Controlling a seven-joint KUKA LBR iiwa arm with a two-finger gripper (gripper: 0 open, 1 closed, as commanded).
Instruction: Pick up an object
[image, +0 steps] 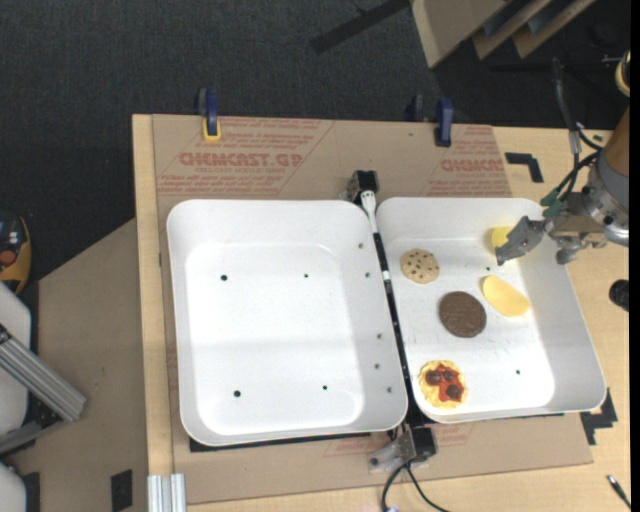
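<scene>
1. Nearest the camera, at the lower edge of the right-hand shallow white bin (560, 395), lies a small round pastry with a pale yellow rim and a red-and-dark topping (443, 384).
2. Up from it sit a flat round dark-brown cookie (463, 313), a pale yellow oval piece (506, 296) just beside it, and a tan chocolate-chip cookie (420, 265) nearer the divider.
3. The two-finger gripper (542, 241) hangs over the bin's upper right part; its dark fingers stand spread apart with nothing between them.
4. A small bright yellow chunk (499, 238) lies at the left fingertip, on the outer side towards the divider rather than between the fingers. I cannot tell whether they touch.
5. That chunk looks the likeliest target. To take it, the claw would need to shift a little towards the divider so the fingers straddle it.
6. It is small, blocky and partly hidden, so its long axis cannot be read.
7. The pale oval lies just below the claw, its long axis running diagonally.
8. The left-hand shallow white bin (270, 310) holds no items.
</scene>
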